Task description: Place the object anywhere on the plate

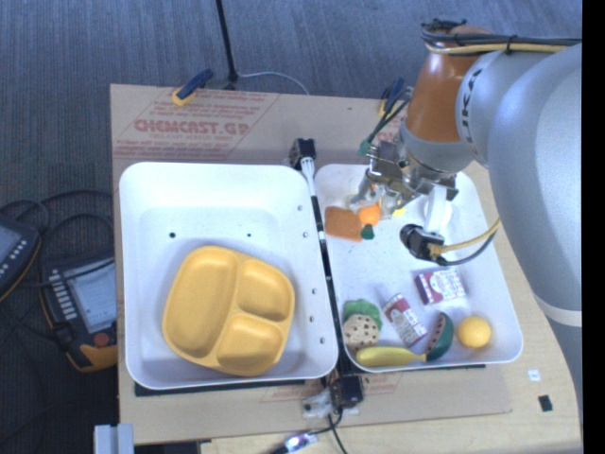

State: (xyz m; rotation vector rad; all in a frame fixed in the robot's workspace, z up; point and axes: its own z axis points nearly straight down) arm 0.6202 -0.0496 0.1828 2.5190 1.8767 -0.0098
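Yellow plate left bin; pincer over carrot, grip state unclear.

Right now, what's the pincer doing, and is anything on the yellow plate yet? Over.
Pincer low in right bin, over carrot; grip unclear. Yellow plate in left bin, bare. Orange slab beside carrot.

— Where is the arm?
— It reaches in from the right, its broad grey body filling the upper right corner, the orange band just above the wrist.
— And the gripper?
— It points downward and leftward, low over the bench. Whether its fingers are parted cannot be made out.
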